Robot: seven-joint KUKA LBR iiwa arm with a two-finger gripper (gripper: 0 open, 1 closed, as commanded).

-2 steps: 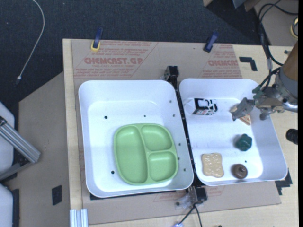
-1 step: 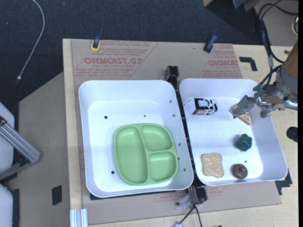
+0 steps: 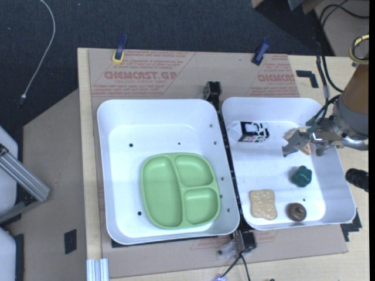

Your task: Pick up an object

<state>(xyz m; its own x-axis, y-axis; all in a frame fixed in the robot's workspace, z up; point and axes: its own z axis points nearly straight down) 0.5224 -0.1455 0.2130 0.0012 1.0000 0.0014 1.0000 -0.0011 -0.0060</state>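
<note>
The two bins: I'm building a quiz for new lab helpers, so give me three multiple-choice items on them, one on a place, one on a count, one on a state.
1. Where does the green divided plate lie?
A. In the left bin
B. In the right bin
C. On the cardboard behind the bins

2. How many compartments does the plate have?
A. Two
B. Three
C. Five

3. Where is the gripper?
A. Over the left bin
B. Over the right bin, above the teal object
C. Resting on the plate

Answers:
1. A: the plate sits on the left bin's floor, toward its front.
2. B: one long section on the left and two smaller ones on the right.
3. B: it hangs over the right bin's far right part, with the teal object nearer the front.
</note>
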